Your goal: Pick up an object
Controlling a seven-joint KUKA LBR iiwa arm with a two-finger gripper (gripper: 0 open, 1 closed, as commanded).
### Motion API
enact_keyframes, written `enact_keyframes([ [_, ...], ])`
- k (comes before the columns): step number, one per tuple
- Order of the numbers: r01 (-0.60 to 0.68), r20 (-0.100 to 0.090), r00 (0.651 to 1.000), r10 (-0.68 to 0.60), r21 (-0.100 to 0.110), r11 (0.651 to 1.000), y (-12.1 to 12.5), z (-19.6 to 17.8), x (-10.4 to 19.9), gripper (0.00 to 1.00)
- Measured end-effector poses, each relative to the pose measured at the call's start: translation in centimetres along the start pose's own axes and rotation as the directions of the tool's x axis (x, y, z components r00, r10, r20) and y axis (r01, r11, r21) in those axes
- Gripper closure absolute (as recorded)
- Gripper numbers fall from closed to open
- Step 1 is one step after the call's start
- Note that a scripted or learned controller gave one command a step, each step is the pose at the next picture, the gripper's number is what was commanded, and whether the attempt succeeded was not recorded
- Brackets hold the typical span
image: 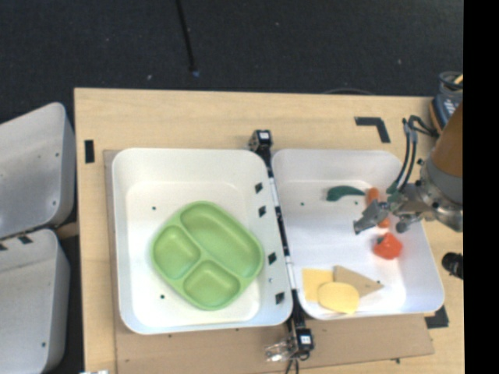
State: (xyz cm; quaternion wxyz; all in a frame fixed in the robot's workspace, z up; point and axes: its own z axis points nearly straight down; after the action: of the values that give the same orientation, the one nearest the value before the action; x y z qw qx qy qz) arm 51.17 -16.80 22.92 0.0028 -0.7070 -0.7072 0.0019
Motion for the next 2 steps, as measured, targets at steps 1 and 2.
enact_keyframes([
  [1,0.002,0.002,1.0,-0.002,-0.007,1.0,0.2,-0.3,0.0,0.0],
  [2,-0.001,0.002,1.0,0.001,-0.003,1.0,-0.7,4.9,-0.6,0.0],
])
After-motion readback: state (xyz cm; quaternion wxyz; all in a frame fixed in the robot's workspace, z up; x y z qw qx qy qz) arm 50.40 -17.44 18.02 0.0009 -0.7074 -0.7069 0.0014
